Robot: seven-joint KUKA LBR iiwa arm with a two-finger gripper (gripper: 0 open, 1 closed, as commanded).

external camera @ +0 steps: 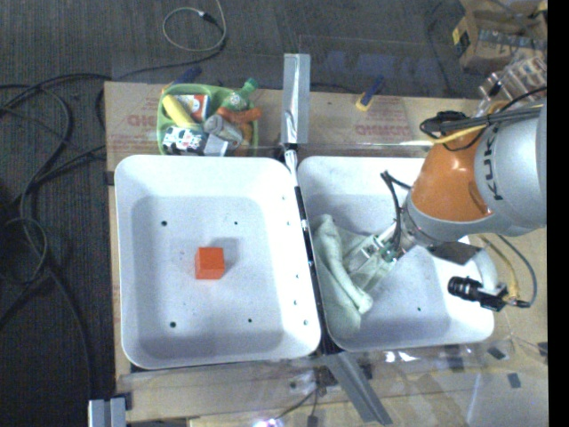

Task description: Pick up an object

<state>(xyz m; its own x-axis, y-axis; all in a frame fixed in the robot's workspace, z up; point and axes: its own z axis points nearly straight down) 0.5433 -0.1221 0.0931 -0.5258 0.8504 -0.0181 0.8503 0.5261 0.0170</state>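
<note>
Camera view, read left to right, all places taken from the pale cloth.

Well left of the cloth, past the seam between the bins: small orange block, flat on the floor of the left white bin, apart from every wall. Free on all sides, so likely an easy pick from above.

Up and left of the cloth, beyond the bins, on the bench: green basket packed with small toys, probably a store of spare things, outside the working space.

The cloth itself: crumpled in a long bunch against the left wall of the right white bin, one end riding up the slope. Soft and folded, so liable to slip or come up by one layer.

Just right of the cloth: gripper, low in the same bin, tilted toward the cloth, at or touching its edge. Spread or closed: cannot tell. Nothing clearly held. Judged stage: reaching for the cloth, lift not yet done.
</note>
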